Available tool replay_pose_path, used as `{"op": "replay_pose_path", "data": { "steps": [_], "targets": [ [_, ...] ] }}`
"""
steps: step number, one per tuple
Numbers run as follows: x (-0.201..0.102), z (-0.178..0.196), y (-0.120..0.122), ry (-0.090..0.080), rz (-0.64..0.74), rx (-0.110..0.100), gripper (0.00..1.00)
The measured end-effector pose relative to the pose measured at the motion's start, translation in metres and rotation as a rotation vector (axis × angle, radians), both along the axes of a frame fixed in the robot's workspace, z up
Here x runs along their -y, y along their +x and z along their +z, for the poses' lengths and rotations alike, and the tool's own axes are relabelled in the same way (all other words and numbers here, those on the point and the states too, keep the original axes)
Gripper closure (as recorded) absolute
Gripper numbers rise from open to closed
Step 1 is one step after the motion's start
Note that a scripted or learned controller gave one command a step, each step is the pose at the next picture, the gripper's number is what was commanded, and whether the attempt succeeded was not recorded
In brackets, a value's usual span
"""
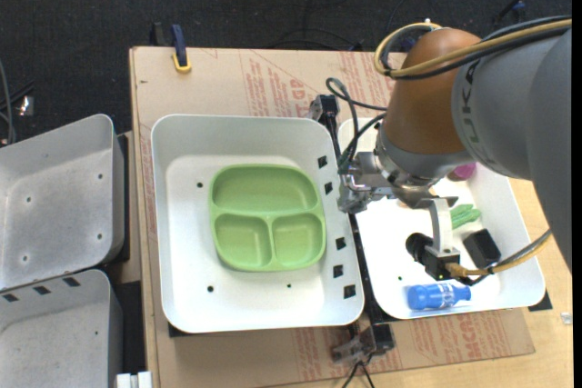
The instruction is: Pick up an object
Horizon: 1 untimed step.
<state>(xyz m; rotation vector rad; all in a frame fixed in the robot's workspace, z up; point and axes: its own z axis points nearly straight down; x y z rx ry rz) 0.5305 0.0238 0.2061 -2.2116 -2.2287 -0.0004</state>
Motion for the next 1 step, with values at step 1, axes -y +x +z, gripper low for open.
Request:
{"op": "replay_pose_path", "data": {
  "steps": [1],
  "targets": [
    [-0.0572, 0.0176, 0.001, 0.0, -0.001, 0.002, 1.0]
  ]
}}
